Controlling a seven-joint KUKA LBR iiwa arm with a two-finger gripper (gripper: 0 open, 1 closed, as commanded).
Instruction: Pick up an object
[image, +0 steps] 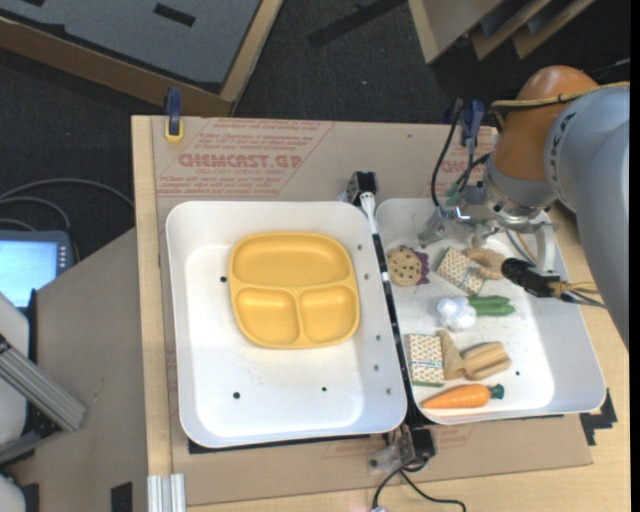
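Note:
My gripper (456, 230) hangs over the back of the right bin (570, 360), open, with nothing between its fingers. Just in front of it lie a checked cracker (454, 268) and a tan bread piece (486, 262). To the left of them sits a round chocolate-chip cookie (404, 265) with a purple bit (423, 266) beside it. Mid-bin there is a white ball (457, 313) against a green vegetable (492, 306). Toward the front lie a patterned packet (426, 358), a tan wooden piece (480, 358) and an orange carrot (460, 397).
The left bin (200, 380) holds a yellow divided plate (294, 288). A black clamp (362, 186) sits at the back between the two bins. The grey arm with its orange band (530, 120) comes in over the right bin's back right corner.

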